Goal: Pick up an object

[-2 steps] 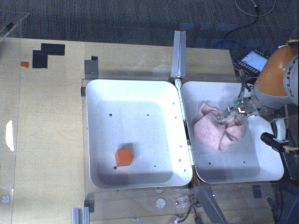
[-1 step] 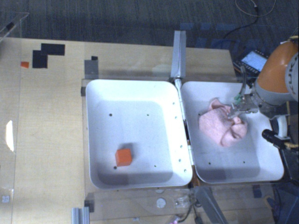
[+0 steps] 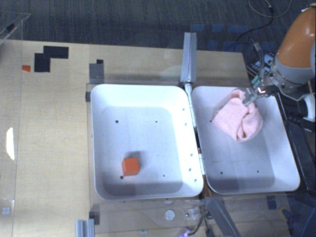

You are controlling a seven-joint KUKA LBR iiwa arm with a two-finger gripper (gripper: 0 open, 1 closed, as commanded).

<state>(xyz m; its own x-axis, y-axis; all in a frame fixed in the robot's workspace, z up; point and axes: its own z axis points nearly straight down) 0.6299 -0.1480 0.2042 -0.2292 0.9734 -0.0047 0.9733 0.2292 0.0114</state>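
Observation:
A crumpled pink cloth (image 3: 238, 119) lies in the upper part of the right bin (image 3: 256, 181). My gripper (image 3: 250, 98) comes in from the right and sits at the cloth's upper right edge, its tip touching or buried in the fabric. A small orange block (image 3: 131, 166) rests on the floor of the left bin (image 3: 106, 132), toward the front left, far from the gripper.
A grey metal divider post (image 3: 188, 58) stands behind the seam between the two bins. Black markers (image 3: 48, 57) and a small orange patch (image 3: 26, 68) sit on the wooden bench at the far left. Cables (image 3: 261, 6) trail at the top right.

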